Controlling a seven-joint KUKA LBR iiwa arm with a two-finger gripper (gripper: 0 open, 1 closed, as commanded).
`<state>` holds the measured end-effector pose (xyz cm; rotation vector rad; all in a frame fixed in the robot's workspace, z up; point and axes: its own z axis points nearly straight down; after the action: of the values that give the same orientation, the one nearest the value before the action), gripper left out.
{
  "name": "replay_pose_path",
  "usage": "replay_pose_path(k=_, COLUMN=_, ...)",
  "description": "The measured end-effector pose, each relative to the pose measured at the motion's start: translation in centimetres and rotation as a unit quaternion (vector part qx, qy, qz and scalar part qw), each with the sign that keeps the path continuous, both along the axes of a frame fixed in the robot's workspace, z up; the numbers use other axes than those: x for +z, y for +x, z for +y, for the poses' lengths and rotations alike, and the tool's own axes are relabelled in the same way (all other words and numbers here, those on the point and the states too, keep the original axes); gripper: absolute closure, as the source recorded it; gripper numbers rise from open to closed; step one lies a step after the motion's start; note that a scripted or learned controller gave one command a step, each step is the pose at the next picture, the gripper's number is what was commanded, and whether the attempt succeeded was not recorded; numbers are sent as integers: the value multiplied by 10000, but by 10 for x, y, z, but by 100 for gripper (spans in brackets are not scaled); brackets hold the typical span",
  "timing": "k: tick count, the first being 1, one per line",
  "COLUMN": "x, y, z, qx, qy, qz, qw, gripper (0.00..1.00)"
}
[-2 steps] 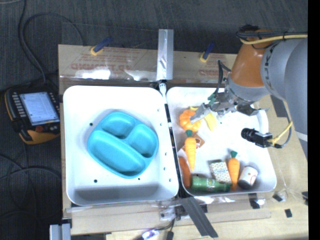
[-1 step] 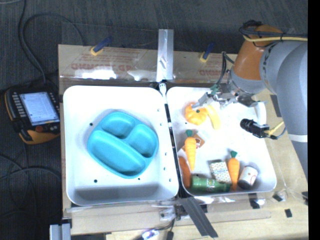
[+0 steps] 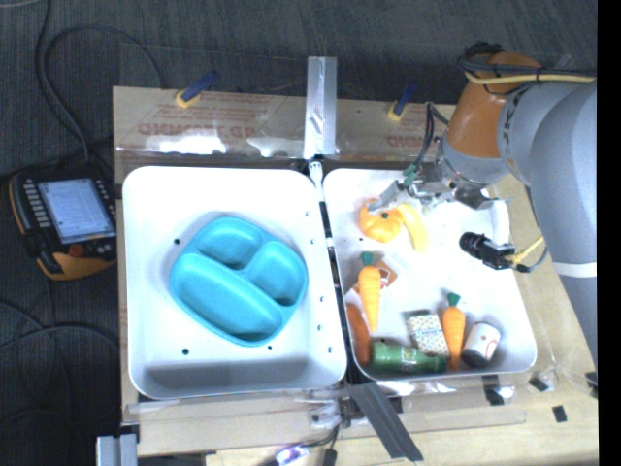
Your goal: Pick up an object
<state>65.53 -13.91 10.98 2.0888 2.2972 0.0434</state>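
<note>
My gripper hangs over the back of the right bin, fingers open, just above and behind an orange-yellow toy and a pale yellow banana-shaped piece. Nothing sits between the fingers. Further forward in the same bin lie a carrot, a second carrot, a patterned cube, a green bottle and a white and dark can.
The left bin holds a blue divided plate. A black fitting juts from the arm over the right bin. A teach pendant lies on the floor at the far left. The grey arm covers the right side.
</note>
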Motion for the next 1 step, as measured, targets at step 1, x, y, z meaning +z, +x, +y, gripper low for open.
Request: replay_pose_path(k=1, x=0, y=-6, z=0, qx=-116, qy=4, qz=-45, qw=9999, gripper=0)
